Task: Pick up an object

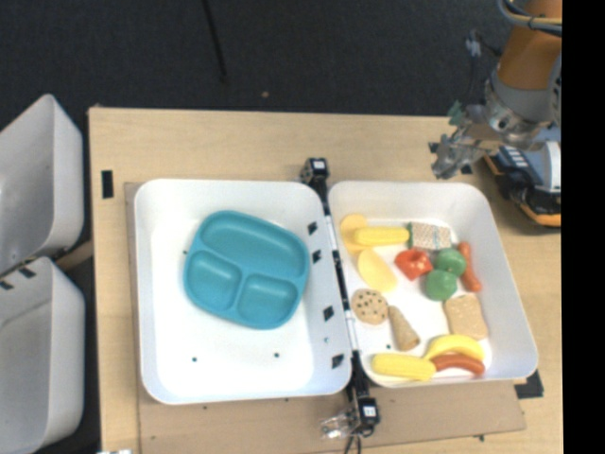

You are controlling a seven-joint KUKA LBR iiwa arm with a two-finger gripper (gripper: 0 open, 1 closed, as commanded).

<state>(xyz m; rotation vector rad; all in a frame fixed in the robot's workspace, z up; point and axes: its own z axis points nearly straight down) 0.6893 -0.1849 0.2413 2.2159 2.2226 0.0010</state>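
Gripper (452,156) is hovering over bare bench just past the far-right corner of the right bin (506,244), not over any item yet. Can't tell its state from this angle, too small/blurry.

Candidates are all sitting in the right bin: corn cob (404,366), hot dog (457,355), cookie (370,305), green ball (439,284), red pepper (412,263), cracker (466,316).

Risks, imo:
- Items are packing tight, many touching, so a descent is likely nudging a neighbour or pinching two.
- Corn + hot dog are lying against the near wall; wall is blocking one side.
- Round green ball prob slipping out.

Room: the bin's far-right corner is looking bare, easiest entry. Left bin (151,282) is holding just the teal plate (247,270), lots of free floor around it.
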